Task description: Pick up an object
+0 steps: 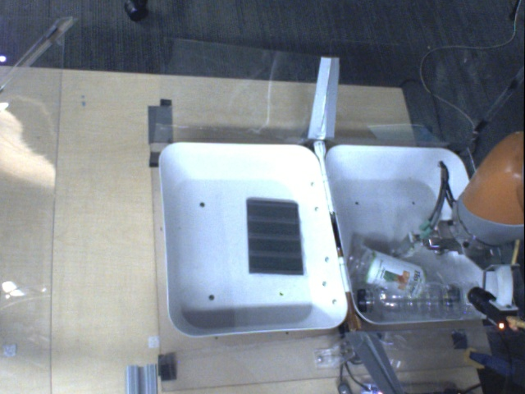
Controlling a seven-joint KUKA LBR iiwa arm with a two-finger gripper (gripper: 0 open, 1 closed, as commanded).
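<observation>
Two clear plastic bottles (402, 290) lie in the glossy right bin (377, 179).

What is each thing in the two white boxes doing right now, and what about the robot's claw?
Dark ribbed block: lying flat in the middle of the left bin.
Small clear bottle with white label: on its side in the right bin.
Long clear plastic bottle: on its side along the right bin's front wall.
Gripper: low over the right bin, holding nothing visible.

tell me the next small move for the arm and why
Probably shift the grey arm with the orange band toward the clear plastic bottle lying along the near wall of the right white bin, then descend: the arm sits over that bin's right side, beside the bottle.
</observation>
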